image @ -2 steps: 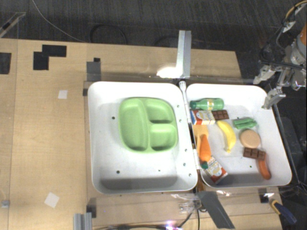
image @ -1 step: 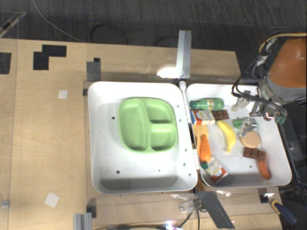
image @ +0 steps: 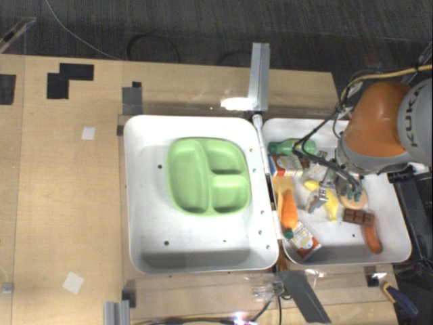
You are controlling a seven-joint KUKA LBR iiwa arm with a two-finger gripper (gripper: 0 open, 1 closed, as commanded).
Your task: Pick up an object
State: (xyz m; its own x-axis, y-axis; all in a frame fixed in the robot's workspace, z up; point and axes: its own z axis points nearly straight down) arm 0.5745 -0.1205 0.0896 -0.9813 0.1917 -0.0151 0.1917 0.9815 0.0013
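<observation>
Even, bright overhead light is falling across the bench, leaving only soft shadows. The left bin is darkening to grey along its near inner wall, while a small patch of glare is burning out on the clear sheet beyond it. Focus is softening slightly throughout; small items in the right bin are blurring together.

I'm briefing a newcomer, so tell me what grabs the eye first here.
The pale green divided tray stands out, lying alone in the left bin. Next comes the arm's orange band over the right bin, its tool down among crowded toy foods, such as an orange carrot and a chocolate bar.
</observation>
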